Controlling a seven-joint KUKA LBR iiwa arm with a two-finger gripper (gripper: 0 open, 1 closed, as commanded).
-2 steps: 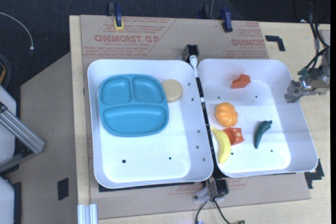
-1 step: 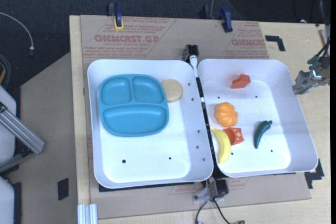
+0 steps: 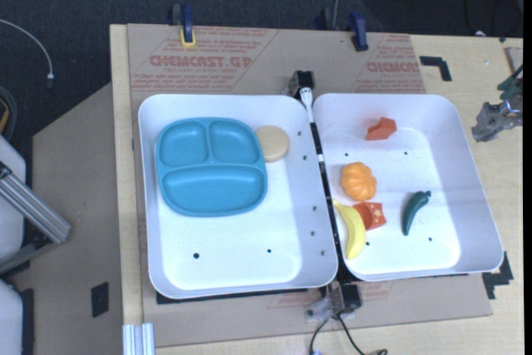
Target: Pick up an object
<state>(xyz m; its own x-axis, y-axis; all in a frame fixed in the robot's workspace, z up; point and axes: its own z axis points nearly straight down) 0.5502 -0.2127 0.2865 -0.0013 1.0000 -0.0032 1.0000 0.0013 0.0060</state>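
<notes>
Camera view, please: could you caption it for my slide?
Blue divided plate in left bin; toy foods in right bin; claw at its right rim.

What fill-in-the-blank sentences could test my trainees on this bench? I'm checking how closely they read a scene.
1. The blue divided plate lies in the ____ bin.
2. The round cream piece touches the plate's ____ corner.
3. The banana lies beside a ____ piece.
4. The green pepper lies ____ of the orange fruit.

Missing words: left; upper right; red; right
</notes>
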